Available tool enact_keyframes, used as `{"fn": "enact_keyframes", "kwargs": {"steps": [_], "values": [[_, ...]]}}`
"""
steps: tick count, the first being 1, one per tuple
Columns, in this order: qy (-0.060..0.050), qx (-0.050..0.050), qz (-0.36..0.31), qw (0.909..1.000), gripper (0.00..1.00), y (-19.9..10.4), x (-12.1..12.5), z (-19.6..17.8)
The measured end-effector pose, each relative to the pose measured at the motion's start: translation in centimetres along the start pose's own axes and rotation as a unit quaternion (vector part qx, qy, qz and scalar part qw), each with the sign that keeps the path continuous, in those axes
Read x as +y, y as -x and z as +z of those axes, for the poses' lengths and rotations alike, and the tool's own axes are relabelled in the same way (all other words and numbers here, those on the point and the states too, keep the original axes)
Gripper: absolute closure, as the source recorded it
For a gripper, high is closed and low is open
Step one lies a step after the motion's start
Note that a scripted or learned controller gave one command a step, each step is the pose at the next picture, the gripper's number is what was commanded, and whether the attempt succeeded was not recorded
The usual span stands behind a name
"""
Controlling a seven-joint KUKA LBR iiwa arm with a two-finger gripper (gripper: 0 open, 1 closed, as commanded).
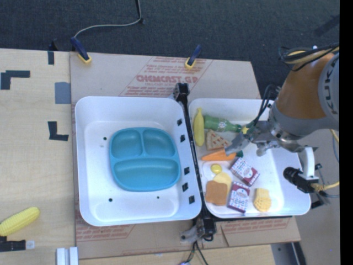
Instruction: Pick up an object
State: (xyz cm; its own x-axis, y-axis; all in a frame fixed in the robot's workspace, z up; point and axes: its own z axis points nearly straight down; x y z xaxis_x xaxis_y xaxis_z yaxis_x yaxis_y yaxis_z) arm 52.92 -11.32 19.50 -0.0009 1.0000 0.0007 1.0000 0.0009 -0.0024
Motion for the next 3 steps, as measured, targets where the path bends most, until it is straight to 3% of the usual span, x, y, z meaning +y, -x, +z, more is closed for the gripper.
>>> {"fn": "enact_keyframes", "kwargs": {"steps": [1, 2, 3], "values": [[0.004, -0.001, 0.0, 1.0, 0.0, -1.3, 5.1, 10.8], [0.003, -0.001, 0.0, 1.0, 0.0, 1.8, 8.2, 10.8], [0.002, -0.005, 0.001, 1.0, 0.0, -0.6, 11.6, 10.9]]}}
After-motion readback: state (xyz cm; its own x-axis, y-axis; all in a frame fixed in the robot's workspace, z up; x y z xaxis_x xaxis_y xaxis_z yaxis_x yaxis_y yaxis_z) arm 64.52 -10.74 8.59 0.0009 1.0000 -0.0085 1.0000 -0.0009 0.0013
